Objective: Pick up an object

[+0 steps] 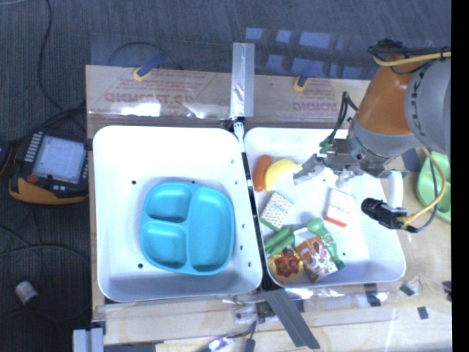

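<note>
Jaws of the gripper [327, 166] hang spread apart above the right bin [381, 266], in the right half of the frame, with nothing between them; one finger points toward a yellow lemon-like fruit [281, 172], close to it though I cannot tell whether it touches. An orange piece [261, 171] lies against that fruit's left side, by the bin's left wall. Below them, near the bin's middle, sit a small patterned packet [276, 210] and, to its right, a white carton with a red stripe [338, 207]. Toward the lower edge of the bin lie a green item [278, 239], a round container of reddish food [285, 265] and a printed snack pack [317, 256], crowded together. At centre left of the frame, the left bin [117, 160] holds a blue divided plate [187, 226]. Grey with an orange band, the arm [392, 101] reaches in from the upper right.
</note>
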`<state>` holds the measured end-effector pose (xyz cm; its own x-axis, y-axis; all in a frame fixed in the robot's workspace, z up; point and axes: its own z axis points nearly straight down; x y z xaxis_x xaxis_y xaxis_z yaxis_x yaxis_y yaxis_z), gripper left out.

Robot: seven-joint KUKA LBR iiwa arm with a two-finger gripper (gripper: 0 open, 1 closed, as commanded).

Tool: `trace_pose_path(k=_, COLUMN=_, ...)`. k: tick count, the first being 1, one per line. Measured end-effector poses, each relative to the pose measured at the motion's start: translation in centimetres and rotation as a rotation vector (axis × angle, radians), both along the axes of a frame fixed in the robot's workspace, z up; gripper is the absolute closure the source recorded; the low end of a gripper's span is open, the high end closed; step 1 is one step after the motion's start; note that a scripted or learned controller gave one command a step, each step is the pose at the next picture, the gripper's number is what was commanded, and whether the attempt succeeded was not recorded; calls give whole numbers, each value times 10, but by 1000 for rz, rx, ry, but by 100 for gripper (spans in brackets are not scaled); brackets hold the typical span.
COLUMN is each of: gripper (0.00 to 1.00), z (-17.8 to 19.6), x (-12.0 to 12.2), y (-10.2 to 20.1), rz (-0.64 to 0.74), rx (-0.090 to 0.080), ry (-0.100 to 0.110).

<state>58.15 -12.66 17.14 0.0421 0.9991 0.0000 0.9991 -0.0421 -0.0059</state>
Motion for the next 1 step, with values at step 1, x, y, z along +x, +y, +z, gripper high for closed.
trace_pose_path(k=1, gripper=0, z=-79, x=12, y=34, rz=111, rx=1, ry=-3)
